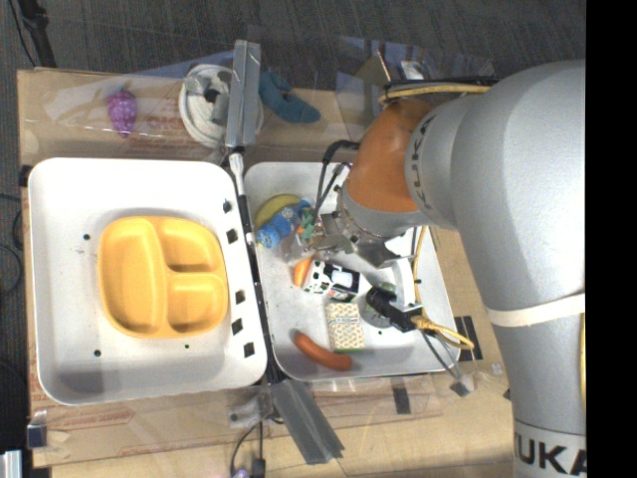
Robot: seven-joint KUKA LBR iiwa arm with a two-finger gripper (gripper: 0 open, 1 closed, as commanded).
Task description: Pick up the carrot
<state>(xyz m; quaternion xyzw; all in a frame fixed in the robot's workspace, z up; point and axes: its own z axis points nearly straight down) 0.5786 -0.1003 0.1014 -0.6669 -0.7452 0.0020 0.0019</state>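
In the camera view, the gripper is hanging over the middle of the right bin, its fingers hidden in clutter, so I cannot tell how wide they are standing. The carrot is lying just beside it, toward the bin's left wall, its long axis running roughly up-down. Nothing is showing between the fingers.

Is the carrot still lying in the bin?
Cannot tell. The carrot sits in the right bin at the gripper, contact unclear.
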